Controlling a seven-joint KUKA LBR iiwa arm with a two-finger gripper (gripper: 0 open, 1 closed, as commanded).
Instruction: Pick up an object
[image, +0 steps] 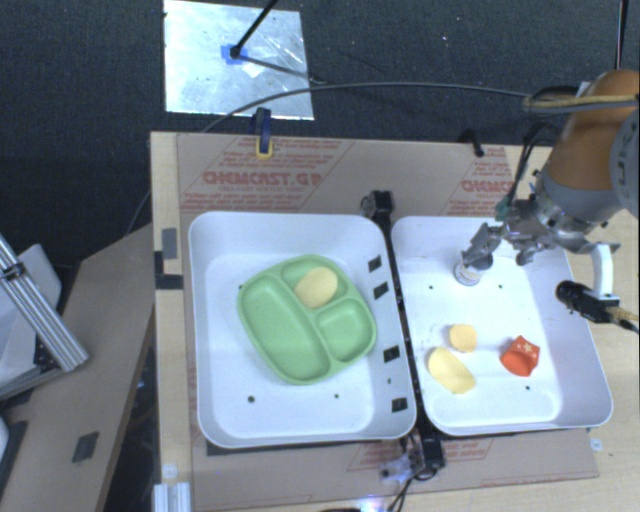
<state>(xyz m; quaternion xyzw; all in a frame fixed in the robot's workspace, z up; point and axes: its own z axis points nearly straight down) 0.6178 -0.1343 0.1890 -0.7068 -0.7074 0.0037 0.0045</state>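
In the right bin (575, 392) three small items lie near the front: a small yellow piece (462, 337), a larger oblong yellow piece (451, 371) just in front of it, and a red piece (520, 356) to their right. The left bin (215, 330) holds a green divided plate (290, 335) with a pale yellow piece (318, 287) in its far compartment. My gripper (468, 268) hangs over the back left part of the right bin, well behind the three items and apart from them. Nothing shows in it.
A black divider strip (390, 300) with clips runs between the bins. A black fitting (585, 298) sits at the right bin's right rim. Behind the bins lie cardboard (300, 175), a blue and yellow clamp (262, 132) and a foil sheet (238, 60). A metal rail (40, 310) stands at far left.
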